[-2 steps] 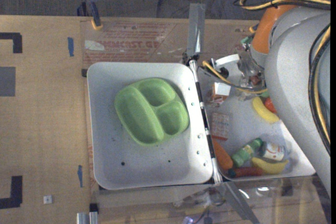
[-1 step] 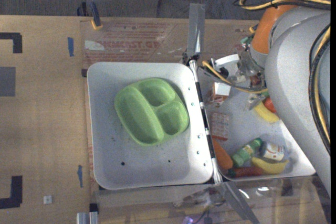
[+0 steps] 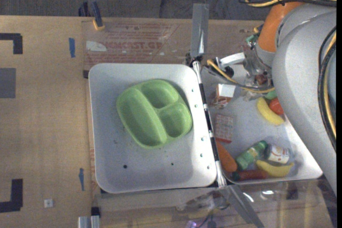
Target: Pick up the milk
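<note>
One milk carton point(image 3: 225, 94) sitting just down-left of the gripper point(image 3: 255, 75), upper right of frame; claw state impossible to tell.

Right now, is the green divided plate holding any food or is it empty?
Empty. The green divided plate lies flat in the left bin, and all three compartments show bare green.
</note>
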{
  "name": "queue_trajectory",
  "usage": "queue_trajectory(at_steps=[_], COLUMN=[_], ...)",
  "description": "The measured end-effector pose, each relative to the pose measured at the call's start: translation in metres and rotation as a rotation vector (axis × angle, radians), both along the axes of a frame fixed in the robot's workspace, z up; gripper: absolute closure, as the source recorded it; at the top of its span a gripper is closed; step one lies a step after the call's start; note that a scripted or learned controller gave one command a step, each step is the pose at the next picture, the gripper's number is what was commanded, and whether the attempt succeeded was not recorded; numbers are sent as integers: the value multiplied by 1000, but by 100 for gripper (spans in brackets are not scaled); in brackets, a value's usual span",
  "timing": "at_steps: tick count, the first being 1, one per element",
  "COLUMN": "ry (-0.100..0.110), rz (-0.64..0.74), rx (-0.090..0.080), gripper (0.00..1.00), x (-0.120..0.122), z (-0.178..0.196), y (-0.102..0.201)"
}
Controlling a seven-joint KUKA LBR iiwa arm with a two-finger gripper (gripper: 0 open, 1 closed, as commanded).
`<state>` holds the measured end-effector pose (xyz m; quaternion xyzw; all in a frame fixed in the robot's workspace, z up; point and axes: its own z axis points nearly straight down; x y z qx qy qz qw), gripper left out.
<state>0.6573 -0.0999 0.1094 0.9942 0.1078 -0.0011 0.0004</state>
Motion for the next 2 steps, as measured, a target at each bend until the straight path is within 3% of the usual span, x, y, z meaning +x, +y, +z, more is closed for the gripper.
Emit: queue_trajectory(at_steps=[1,2], ry=[1,1], rz=[0,-17], rx=[0,3], gripper=[0,0], x=[0,2], z=[0,-22], y=[0,6])
